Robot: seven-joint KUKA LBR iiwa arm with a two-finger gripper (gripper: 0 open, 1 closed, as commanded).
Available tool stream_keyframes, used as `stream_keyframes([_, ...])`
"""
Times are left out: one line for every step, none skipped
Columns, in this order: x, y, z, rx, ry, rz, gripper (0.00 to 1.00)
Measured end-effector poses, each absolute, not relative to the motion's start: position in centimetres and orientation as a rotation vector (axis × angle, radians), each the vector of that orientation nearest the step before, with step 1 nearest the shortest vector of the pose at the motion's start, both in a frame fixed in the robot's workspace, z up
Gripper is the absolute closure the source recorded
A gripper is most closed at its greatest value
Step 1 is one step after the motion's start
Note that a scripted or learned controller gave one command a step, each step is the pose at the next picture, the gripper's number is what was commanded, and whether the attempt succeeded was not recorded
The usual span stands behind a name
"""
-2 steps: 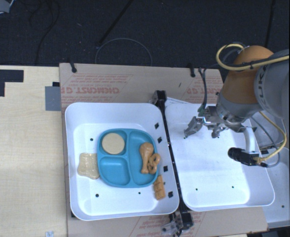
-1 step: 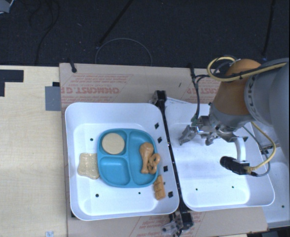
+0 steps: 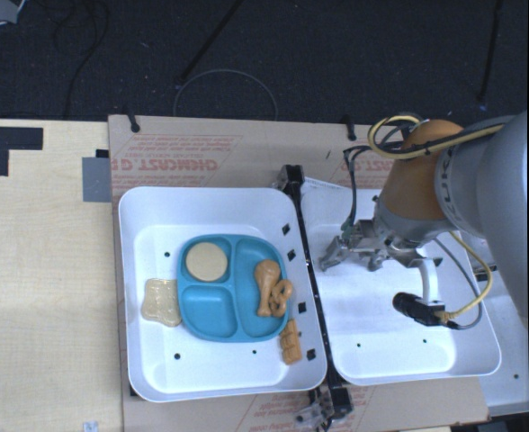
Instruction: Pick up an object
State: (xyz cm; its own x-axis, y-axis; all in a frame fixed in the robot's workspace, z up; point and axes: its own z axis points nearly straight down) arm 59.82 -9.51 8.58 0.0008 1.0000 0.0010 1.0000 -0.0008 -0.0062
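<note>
Bench: a pale wooden surface (image 3: 40, 277) is seen at the left; a cardboard sheet (image 3: 201, 156) with reversed red lettering is laid under both bins; dark carpet with loose cables is seen beyond the far edge.
Left bin (image 3: 147, 219): shallow, white, set just beside the right bin; a black clamp strip (image 3: 302, 259) is run along the shared edge.
Blue tray (image 3: 212, 309): a divided plastic plate, placed near the middle of the left bin; three compartments are shown.
Round biscuit (image 3: 205, 261): pale tan, flat, seated in the tray's far-left compartment.
Pretzel-like piece (image 3: 272, 286): brown, knobbly, laid in the tray's right-hand compartment, lengthwise.
Pale block (image 3: 161, 301): cream-coloured, lumpy, rested on the bin floor, touching the tray's left rim.
Small brown piece (image 3: 290, 342): laid on the bin floor just off the tray's near-right corner, close to the bin wall.
Right bin (image 3: 462, 354): white, shallow; a black cylindrical part (image 3: 417, 309) with a yellow cable is seen above its floor.
Arm (image 3: 480, 178): grey, with an orange band, entered from the right above the right bin.
Gripper (image 3: 350, 250): metal, positioned low over the right bin's far-left area, near the divider; whether it is spread wide or narrow cannot be told; nothing is visibly held.
</note>
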Motion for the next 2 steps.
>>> stream_keyframes([59.8, -9.6, 9.8, -2.224, -2.213, 0.005, 1.0])
stream_keyframes([59.5, -10.0, 16.0, -2.231, -2.213, -0.001, 1.0])
